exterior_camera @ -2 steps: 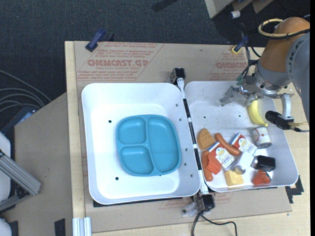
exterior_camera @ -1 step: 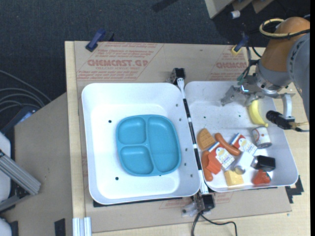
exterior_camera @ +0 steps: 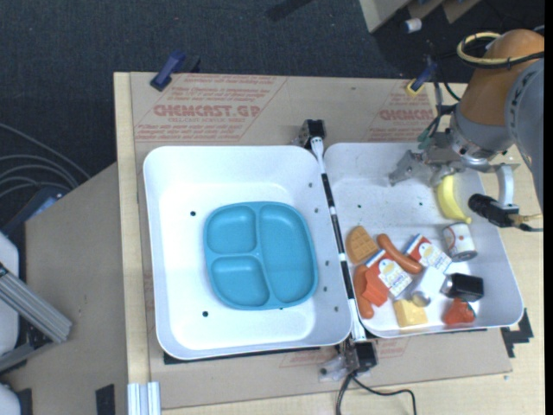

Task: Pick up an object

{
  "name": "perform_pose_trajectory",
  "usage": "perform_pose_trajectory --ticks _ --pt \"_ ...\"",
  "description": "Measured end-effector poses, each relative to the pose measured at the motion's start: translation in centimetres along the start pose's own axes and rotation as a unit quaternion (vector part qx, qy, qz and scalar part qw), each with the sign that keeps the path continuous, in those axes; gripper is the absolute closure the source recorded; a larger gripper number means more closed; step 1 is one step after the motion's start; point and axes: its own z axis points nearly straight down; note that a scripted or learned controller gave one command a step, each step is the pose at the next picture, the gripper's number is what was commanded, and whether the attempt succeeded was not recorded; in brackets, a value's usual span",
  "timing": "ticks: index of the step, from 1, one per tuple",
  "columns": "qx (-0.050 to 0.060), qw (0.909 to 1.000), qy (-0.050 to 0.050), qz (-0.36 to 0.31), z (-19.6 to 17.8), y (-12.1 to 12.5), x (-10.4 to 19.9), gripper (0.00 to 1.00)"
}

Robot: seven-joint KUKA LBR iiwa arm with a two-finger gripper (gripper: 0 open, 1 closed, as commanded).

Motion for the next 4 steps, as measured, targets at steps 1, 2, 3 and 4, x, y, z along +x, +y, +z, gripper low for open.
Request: perform_pose_trajectory --ticks 1,2,3,4 --pt "0.000 1.0000 0.001 0.000 0.0 0.0 -0.4 0.00" --pt "0.000 1.0000 -0.006 0.002 0.0 -0.2 -1.3 0.00" --pt "0.001 1.0000 -0.006 0.002 0.1 -0.2 5.4 0.00" --pt "0.001 1.0000 -0.007 0.002 0.2 -1.8 9.7 0.00"
